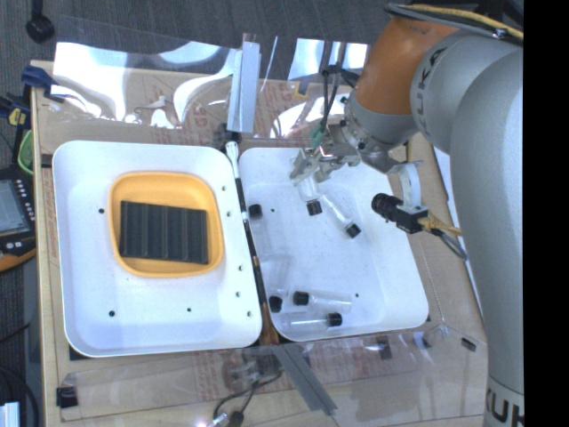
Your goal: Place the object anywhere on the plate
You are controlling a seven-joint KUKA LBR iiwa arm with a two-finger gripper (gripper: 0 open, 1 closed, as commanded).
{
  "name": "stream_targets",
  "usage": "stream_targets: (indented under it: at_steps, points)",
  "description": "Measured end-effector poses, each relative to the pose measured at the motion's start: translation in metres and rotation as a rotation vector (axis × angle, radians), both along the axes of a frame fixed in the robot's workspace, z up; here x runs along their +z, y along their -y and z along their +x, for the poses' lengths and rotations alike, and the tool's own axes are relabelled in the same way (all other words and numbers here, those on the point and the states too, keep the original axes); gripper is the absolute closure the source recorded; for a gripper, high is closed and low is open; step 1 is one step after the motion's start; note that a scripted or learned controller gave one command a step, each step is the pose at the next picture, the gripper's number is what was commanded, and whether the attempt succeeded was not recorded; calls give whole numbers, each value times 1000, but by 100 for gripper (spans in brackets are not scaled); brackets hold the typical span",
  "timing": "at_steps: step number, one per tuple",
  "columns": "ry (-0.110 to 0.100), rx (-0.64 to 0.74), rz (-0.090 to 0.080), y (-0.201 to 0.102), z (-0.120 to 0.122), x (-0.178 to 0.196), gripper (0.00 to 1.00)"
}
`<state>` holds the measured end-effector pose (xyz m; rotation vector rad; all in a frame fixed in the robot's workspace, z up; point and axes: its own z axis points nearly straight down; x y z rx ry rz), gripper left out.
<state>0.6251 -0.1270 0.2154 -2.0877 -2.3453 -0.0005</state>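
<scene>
A yellow plate (pixel 164 191) with a dark ribbed centre lies in the left white bin (pixel 89 318). Several clear tubes with black caps lie in the right white bin (pixel 391 283). One tube (pixel 311 198) lies near the top, a second tube (pixel 342 219) just to its right, and more tubes (pixel 311 301) along the bottom edge. My gripper (pixel 313 169) hangs over the upper part of the right bin, directly above the top end of the first tube. Whether it touches that tube is unclear.
A black cap (pixel 254 210) rests by the right bin's left wall. A black cylindrical part (pixel 396 212) on the arm sticks out over the bin's right side. The large grey arm (pixel 471 149) covers the right. Shiny foil (pixel 142 78) lines the bench behind the bins.
</scene>
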Motion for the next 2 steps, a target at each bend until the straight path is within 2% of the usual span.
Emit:
stream_targets:
  at_steps: [1, 2]
  points:
    - [-3, 67, 0, -126, -28, 14, 100]
    - [-3, 65, -1, -124, -28, 14, 0]
